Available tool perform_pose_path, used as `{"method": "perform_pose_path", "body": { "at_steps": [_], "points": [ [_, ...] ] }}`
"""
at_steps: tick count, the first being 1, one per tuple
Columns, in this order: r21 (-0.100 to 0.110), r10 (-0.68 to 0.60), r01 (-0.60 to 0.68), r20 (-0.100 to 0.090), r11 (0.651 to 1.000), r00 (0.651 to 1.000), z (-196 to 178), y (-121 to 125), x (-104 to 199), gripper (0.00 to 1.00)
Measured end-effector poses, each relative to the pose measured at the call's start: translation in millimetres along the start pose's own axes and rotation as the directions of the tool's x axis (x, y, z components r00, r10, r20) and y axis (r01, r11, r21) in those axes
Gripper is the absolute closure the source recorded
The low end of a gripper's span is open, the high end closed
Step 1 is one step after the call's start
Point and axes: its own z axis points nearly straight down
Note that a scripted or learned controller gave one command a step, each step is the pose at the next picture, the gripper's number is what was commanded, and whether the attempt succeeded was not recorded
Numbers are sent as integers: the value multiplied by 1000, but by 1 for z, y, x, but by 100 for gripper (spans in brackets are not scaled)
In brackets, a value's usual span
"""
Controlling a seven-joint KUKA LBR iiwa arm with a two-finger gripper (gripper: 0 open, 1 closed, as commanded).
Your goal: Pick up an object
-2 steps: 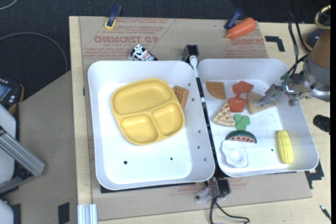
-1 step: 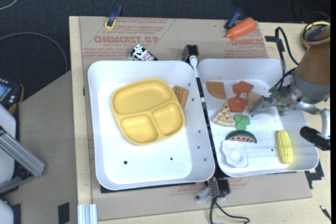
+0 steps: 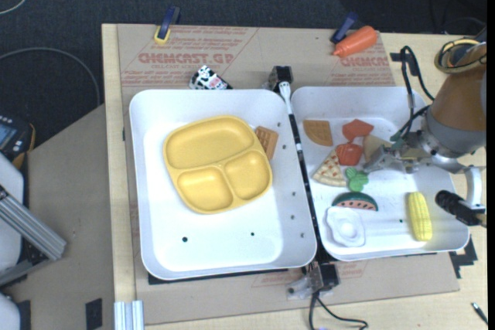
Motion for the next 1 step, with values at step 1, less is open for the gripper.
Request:
{"method": "perform_pose_path", "body": {
  "at_steps": [1],
  "points": [
    [-3, 0, 0, 1, 1000, 1000, -11, 1, 0, 100]
  ]
}}
